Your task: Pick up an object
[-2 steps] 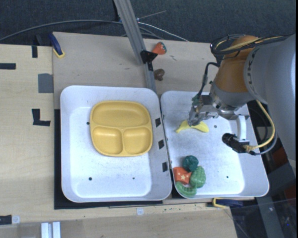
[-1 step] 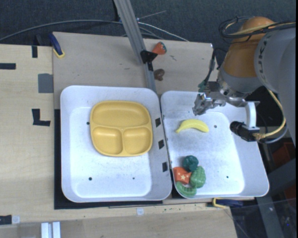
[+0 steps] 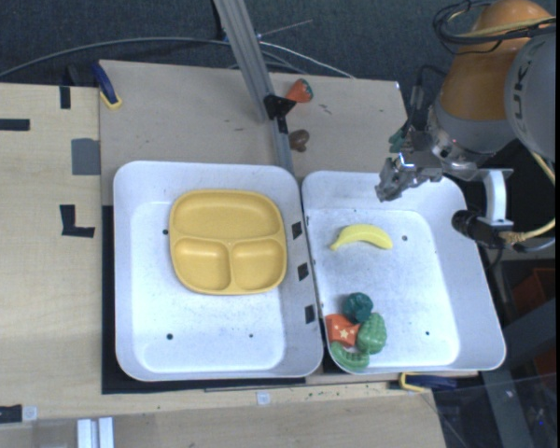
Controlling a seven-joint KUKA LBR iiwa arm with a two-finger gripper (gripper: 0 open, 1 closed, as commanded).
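Note:
A yellow banana (image 3: pixel 361 238) lies in the upper middle of the right bin (image 3: pixel 448 278). A cluster of toy pieces sits at that bin's near left corner: a dark teal piece (image 3: pixel 358 305), an orange-red piece (image 3: pixel 341 329) and a green piece (image 3: pixel 371 335). My gripper (image 3: pixel 392 189) hangs over the bin's far edge, up and to the right of the banana, clear of it. Nothing shows between its fingertips.
The left bin (image 3: pixel 140 278) holds a yellow divided tray (image 3: pixel 229 241). A grey pole (image 3: pixel 243 35) rises behind the bins, with a small orange item (image 3: pixel 301 90) and a brown one (image 3: pixel 299 140) by its base. The arm's body (image 3: pixel 490 73) fills the upper right.

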